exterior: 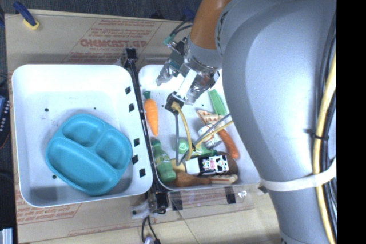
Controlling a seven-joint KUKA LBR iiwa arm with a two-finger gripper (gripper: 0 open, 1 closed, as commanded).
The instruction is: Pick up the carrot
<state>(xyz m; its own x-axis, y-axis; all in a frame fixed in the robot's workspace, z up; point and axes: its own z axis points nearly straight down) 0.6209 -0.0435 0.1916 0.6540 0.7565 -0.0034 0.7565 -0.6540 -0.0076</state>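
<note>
The grey arm [274,94] is filling the right side of the view, its orange band [213,6] sitting above the wrist, and it is reaching down over the right bin [150,74]. The tabletop [108,37] is lying under a printed cardboard sheet on which both bins are resting. The left bin [34,100], just beside the right bin across the black clips of their shared wall, is holding a blue divided plate [88,151] near its lower middle.

The jaws [184,84] are hanging over the upper part of the right bin, and how far they are standing open cannot be told from this slant; nothing is showing between the fingers. The carrot [151,116] is lying inside the right bin against its left wall, just below and left of the jaws, pointing roughly along that wall and apart from the jaws.

Lower in the right bin, a clutter is resting: a green vegetable piece [217,103], a second orange carrot-like piece [230,144], a small black-and-white box [213,164], and a green item [163,160] by the left wall.
</note>
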